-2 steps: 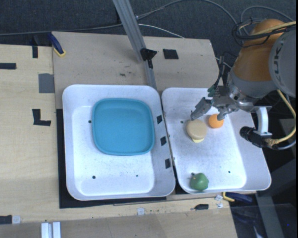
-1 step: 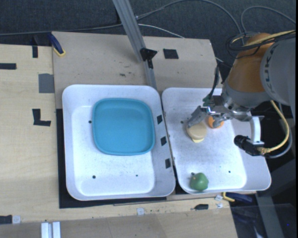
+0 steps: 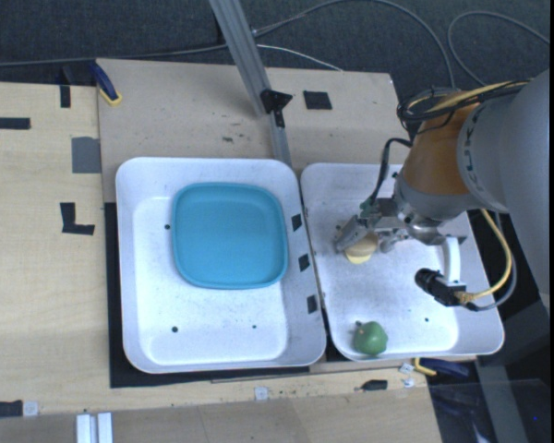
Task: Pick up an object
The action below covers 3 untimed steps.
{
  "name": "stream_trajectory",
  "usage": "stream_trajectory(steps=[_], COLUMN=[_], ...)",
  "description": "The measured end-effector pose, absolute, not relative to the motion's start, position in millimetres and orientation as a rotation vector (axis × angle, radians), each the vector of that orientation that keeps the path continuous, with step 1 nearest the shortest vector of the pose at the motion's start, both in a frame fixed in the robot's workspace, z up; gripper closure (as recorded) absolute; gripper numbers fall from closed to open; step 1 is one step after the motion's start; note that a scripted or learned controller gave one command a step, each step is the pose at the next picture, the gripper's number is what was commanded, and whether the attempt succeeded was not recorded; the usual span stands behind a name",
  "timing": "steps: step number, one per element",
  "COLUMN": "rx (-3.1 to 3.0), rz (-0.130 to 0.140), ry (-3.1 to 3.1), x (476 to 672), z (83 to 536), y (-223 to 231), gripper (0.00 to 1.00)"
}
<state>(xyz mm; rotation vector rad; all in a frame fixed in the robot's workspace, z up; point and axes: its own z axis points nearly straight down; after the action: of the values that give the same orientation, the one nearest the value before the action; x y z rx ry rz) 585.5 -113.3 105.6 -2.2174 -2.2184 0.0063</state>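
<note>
The right white bin [image 3: 415,326] holds a small pale yellow object [image 3: 360,249] near its middle and a green round object [image 3: 370,338] near its front edge. My gripper [image 3: 358,238] reaches in from the right and sits low over the yellow object, with dark fingers on either side of it and part of it hidden beneath them. The green object lies well apart from the gripper, toward the front of the bin.
The left white bin [image 3: 148,340] holds a blue square plate [image 3: 229,235]. A grey pole [image 3: 249,53] slants up from between the bins. A black cable end [image 3: 439,286] with a yellow cable hangs over the right bin's right side.
</note>
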Motion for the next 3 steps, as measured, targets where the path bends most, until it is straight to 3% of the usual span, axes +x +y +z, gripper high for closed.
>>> stream_trajectory(steps=[1, 3], rx=[-2.222, -2.224], rz=[-0.002, -0.004], ry=[-2.224, -2.224], x=[588.0, 602.8], z=[120.6, 223.1], y=[-113.5, -115.0], gripper=[1.00, 1.00])
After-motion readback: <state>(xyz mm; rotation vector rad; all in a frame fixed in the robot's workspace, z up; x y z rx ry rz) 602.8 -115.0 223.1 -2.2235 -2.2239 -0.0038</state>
